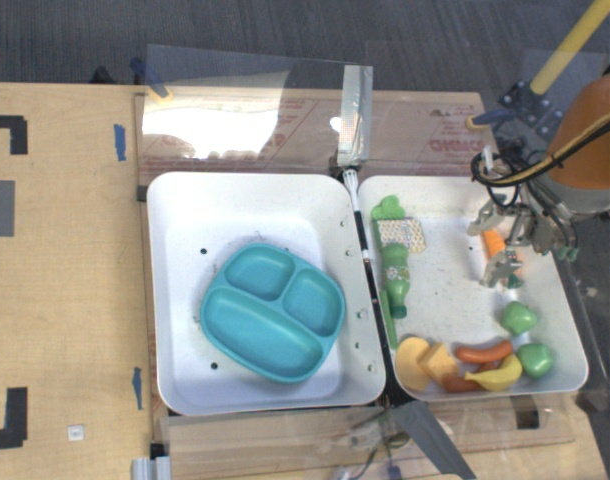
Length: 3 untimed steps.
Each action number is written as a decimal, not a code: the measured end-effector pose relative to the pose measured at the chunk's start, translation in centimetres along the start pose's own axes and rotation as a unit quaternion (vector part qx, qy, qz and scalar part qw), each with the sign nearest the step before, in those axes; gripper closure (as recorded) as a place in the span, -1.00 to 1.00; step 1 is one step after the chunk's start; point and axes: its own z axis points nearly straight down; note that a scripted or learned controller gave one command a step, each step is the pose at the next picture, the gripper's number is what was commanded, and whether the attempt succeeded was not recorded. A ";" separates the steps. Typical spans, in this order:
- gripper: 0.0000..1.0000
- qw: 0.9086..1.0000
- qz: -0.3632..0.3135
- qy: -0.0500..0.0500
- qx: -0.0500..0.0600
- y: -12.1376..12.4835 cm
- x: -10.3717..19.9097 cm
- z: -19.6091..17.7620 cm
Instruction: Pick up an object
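A light wood worktop (65, 268) over dark grey carpet is seen, with 2 white bins on it. A teal divided plate (273, 311) is sat in the left bin (175, 218). Toy food is piled along the right bin's (440, 208) near edge, a yellow banana (497, 372) included. The pincer (505, 258) is hung low by that bin's right edge, with a small orange piece (495, 242) apparently pinched in it.

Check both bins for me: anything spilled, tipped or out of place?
Nothing looks spilled or damaged. The teal divided plate lies flat, slightly askew, in the left bin. In the right bin the toy foods crowd the left wall and near edge, inside the rim. The pincer hangs over the right bin's right side.
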 end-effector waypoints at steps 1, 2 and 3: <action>-1.00 0.999 0.033 0.007 -0.001 -1.0 0.4 1.4; 1.00 0.999 0.032 -0.001 0.000 -1.0 -0.1 -0.1; -1.00 0.999 0.032 0.000 0.000 -1.0 0.0 0.0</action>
